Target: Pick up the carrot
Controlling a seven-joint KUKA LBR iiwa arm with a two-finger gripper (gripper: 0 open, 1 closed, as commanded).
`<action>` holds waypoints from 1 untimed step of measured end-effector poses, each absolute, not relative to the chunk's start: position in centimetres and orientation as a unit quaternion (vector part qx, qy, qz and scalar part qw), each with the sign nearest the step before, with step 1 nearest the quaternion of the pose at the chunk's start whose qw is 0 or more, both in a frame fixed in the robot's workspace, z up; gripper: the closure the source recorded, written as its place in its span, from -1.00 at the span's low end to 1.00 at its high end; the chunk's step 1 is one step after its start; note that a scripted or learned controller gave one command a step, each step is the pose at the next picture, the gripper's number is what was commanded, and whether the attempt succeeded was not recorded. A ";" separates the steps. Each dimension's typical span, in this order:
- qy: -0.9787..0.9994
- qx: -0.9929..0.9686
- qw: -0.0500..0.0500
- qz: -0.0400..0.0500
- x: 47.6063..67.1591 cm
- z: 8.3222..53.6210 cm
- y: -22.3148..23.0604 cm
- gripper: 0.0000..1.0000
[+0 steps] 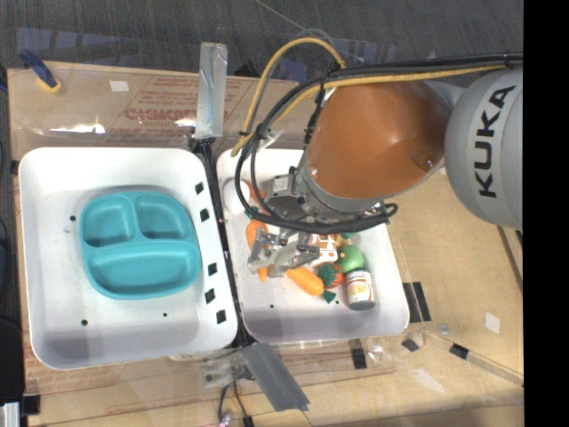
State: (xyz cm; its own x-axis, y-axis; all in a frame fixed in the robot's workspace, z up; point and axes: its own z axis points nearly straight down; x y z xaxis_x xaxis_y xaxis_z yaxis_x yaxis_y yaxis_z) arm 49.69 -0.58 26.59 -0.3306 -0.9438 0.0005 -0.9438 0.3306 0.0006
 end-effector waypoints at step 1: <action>-0.735 0.678 0.001 -0.001 48.6 24.2 0.0 1.00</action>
